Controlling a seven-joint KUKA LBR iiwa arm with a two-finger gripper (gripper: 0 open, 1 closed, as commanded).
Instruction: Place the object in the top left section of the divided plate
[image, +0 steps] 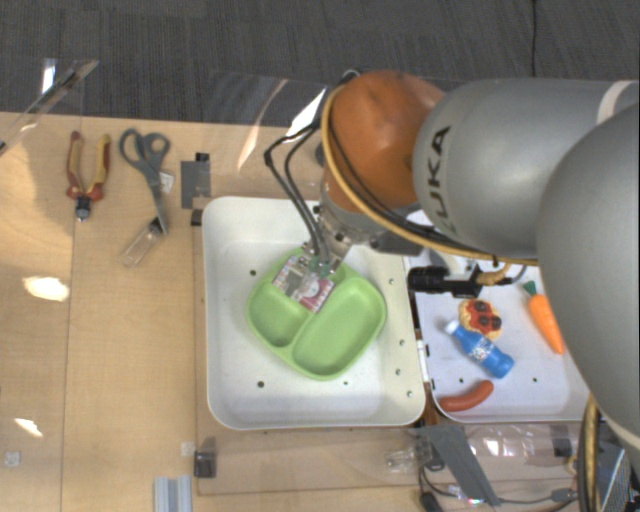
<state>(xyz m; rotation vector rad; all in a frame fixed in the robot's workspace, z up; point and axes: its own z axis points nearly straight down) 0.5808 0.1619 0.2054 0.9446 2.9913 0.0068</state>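
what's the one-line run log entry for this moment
arm: over left bin | tool: above green divided plate, at its upper sections | grasp: cannot tell | right bin: carrot, sausage, blue bottle

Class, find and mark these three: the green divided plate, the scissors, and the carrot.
green divided plate (340, 335), camera view, floor of its large section.
scissors (147, 165), camera view, near the pivot.
carrot (545, 322), camera view, mid-body.
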